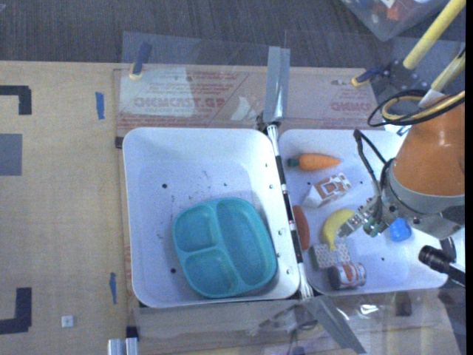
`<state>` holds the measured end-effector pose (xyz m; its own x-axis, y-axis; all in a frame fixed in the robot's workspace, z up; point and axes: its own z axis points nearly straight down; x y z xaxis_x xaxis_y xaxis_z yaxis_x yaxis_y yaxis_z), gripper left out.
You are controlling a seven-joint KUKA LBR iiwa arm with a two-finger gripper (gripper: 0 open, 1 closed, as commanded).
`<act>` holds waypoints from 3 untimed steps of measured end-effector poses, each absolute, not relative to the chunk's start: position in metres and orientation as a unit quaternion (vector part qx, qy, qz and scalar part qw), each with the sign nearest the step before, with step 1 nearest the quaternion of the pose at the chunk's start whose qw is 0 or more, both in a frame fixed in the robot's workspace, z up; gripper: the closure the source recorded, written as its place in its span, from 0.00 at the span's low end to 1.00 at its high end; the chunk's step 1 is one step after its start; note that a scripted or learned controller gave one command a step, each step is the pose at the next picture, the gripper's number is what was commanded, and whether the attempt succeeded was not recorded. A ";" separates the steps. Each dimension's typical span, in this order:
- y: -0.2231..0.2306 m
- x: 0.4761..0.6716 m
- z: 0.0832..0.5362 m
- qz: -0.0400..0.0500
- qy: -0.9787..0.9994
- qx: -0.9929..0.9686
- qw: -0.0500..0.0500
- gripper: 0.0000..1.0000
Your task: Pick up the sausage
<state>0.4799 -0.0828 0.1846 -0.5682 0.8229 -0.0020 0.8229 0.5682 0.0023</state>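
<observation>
The sausage is a reddish-brown link lying lengthwise against the left wall of the right bin. My gripper hangs over the middle of that bin, to the right of the sausage and right beside a yellow banana. Its fingers stand open with nothing between them. The orange-banded wrist above it hides the bin's right part.
In the right bin lie a carrot, a small carton, a grey checkered piece, a can and a blue object. The left bin holds a teal divided plate.
</observation>
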 end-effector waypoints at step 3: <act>-0.026 0.480 0.184 0.000 0.915 0.403 0.000 1.00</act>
<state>0.4796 -0.0261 0.1844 -0.6750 0.7378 0.0005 0.7378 0.6750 0.0004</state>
